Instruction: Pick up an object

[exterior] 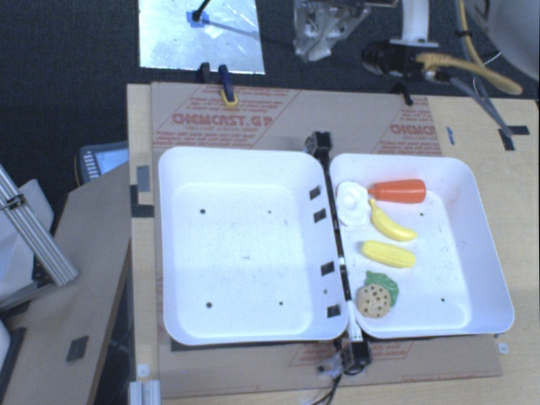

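- Gripper (319, 34) sits at far edge of view, above the dark floor beyond the bench, well apart from both bins. Looks like metal housing w/ fingers pointing down; can't tell if open or shut. Nothing visible between them.
- 2 white bins side by side on a brown board: left bin (177, 310), right bin (481, 251). Black clips run along the seam where they meet.
- All 5 objs are in right bin, bunched in its left half, near the seam.
- Carrot (398, 191): orange, lying roughly left-right at far side of the group.
- Fried egg (352, 203): white w/ pale centre, just left of carrot, close to the bin's left wall.
- Banana (391, 224): yellow, tilted diag., near side of carrot; its far end touches or just overlaps the egg.
- Corn cob (388, 254): yellow, lying about left-right, just nearer than banana, slightly apart from it.
- Cookie (374, 300): round, tan w/ dark spots, nearest obj of the 5.
- Green leafy piece (384, 282): touching cookie's far-right edge; can't tell which lies on top.
- Silver sheet (202, 22) lies on floor beyond bench, far left.
- Yellow clamp (228, 96) at board's far edge.
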Robot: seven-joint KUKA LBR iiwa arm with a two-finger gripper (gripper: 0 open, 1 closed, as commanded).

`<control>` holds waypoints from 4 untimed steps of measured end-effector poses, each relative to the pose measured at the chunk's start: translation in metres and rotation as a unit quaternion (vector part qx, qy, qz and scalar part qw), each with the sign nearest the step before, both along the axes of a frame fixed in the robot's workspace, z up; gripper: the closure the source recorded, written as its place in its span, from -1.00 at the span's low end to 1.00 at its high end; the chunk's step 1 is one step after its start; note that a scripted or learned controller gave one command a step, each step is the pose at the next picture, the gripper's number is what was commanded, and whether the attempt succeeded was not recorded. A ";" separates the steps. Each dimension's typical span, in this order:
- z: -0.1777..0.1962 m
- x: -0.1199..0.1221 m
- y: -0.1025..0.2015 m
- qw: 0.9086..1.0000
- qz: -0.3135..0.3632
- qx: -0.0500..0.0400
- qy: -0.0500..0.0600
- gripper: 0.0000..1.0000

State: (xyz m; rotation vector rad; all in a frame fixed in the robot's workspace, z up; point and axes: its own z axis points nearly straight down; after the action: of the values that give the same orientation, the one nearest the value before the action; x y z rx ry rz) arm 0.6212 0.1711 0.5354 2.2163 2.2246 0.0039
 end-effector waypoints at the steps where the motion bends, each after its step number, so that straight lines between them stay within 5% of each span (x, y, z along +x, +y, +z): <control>1: -0.001 -0.044 0.065 1.000 0.001 0.000 0.001 1.00; 2: -0.100 -0.125 0.063 1.000 0.001 -0.002 0.004 1.00; 3: -0.072 -0.100 0.063 1.000 -0.001 0.001 0.000 1.00; 4: -0.022 -0.136 0.063 1.000 0.001 0.001 0.000 1.00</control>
State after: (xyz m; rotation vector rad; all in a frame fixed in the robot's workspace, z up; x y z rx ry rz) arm 0.4854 0.2344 0.5133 2.2147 2.2273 0.0057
